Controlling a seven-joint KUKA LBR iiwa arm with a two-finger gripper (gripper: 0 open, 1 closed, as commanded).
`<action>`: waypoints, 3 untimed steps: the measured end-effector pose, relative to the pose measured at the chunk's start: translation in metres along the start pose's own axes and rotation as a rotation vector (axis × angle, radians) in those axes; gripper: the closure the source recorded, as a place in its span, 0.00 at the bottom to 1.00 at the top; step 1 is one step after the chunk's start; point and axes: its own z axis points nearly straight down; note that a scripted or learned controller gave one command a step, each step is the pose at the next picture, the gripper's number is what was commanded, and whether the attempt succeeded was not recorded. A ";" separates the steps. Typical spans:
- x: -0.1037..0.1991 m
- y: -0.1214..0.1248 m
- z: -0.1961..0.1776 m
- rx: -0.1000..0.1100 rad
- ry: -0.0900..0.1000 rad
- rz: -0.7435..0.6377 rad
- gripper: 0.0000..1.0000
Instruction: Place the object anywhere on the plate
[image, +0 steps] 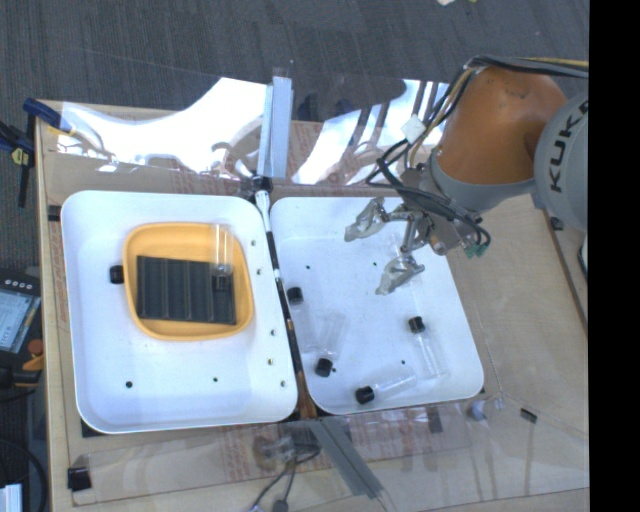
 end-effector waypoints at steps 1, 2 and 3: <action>-0.028 -0.029 -0.022 0.001 -0.001 -0.120 0.00; -0.047 -0.047 -0.030 0.001 -0.001 -0.140 0.00; -0.045 -0.051 -0.026 0.001 0.000 -0.118 0.00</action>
